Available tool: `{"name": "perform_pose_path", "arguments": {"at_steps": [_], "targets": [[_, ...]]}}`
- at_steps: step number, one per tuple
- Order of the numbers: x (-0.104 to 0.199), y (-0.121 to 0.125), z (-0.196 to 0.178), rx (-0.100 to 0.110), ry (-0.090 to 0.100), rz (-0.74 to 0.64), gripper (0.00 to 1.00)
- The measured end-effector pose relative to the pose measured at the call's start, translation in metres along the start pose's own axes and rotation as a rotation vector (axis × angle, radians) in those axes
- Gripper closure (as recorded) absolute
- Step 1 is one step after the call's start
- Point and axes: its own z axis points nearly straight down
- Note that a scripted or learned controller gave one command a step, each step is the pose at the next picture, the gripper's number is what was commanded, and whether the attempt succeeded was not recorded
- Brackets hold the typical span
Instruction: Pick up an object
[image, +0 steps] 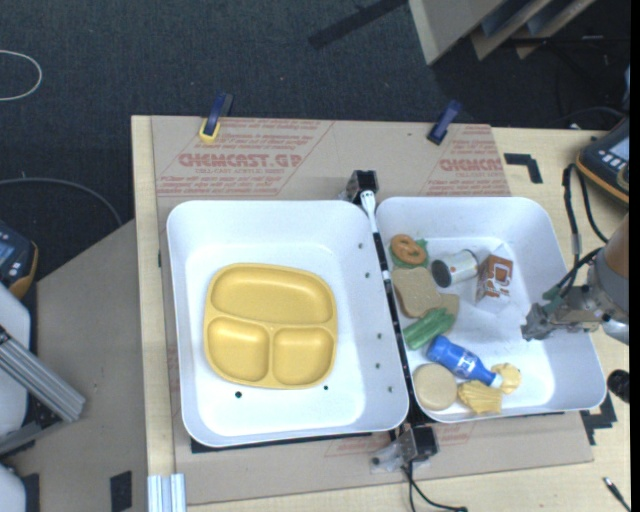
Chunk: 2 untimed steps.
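Note:
The right bin holds several small objects. Among them are a brown pretzel, a silver can on its side, a small brown carton and a tan bread slice. Nearer the front lie a green pickle, a blue bottle, a round tan disc and a yellow piece. My gripper reaches in from the right, low over the bin's right side. It sits right of the carton and above the bottle in the image, touching neither.
A yellow divided plate lies in the left bin. A black hinge strip runs between the bins. Cables and a yellow-black device sit beyond the right bin.

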Motion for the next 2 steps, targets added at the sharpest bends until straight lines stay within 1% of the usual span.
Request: {"name": "perform_pose_path", "arguments": {"at_steps": [1, 2], "targets": [[-0.009, 0.007, -0.049, 0.001, 0.0, 0.0, 1.0], [-0.009, 0.008, -0.068, 0.002, 0.001, 0.0, 1.0]]}}
